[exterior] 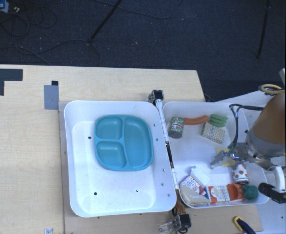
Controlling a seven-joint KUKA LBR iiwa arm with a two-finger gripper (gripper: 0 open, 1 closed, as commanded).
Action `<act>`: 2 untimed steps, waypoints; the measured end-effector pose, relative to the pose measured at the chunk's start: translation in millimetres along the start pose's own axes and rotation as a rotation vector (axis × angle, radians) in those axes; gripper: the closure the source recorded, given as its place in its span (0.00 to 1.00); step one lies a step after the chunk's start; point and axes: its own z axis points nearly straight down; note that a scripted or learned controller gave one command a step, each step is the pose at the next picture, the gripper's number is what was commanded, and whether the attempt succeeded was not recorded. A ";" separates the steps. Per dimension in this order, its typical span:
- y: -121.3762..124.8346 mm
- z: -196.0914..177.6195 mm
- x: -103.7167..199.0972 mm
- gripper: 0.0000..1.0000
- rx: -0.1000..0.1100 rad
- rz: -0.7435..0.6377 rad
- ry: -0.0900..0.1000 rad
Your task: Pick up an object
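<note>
My gripper (222, 158) hangs low over the middle of the right bin (196, 155), reaching in from the right on the grey and orange arm (272, 126). Just under and right of it lies a small white bottle with red dots (240, 173). At the bin's back are a green-labelled can (176, 127), an orange carrot (197, 120), a green ridged piece (219, 119) and a patterned box (213, 132). Along the front wall lie a white packet (191, 183), a red and white carton (219, 193) and a dark teal ball (250, 192).
The left bin (79, 179) holds a teal divided plate (123, 142). A clamp (156, 96) sits at the back of the wall between the bins. Another clamp (174, 224) stands at the front. Bare wooden bench (21, 155) spreads to the left.
</note>
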 end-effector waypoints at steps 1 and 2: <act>0.3 -9.5 -2.2 1.00 0.000 0.006 0.001; 0.3 -9.5 -2.3 0.00 0.000 0.005 0.000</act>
